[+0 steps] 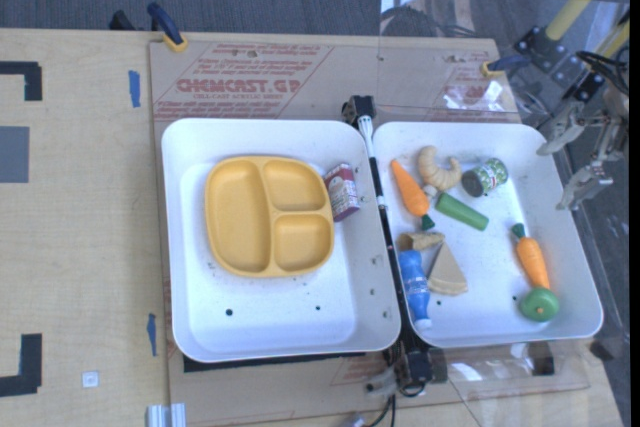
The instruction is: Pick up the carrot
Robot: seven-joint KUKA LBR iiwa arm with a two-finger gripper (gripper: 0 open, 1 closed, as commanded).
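Lying in the left bin [190,315]: a yellow divided plate [268,214] touching a small red can [342,191]; resting in the right bin [575,310]: a blue bottle [414,287], green cylinder [461,211], apple [539,304].

Red print reading roughly "CHEMCAST GP" stands upside down on the brown board [250,75] in the upper middle of the frame, its smaller lines too blurred to read, like the labels on the cans.
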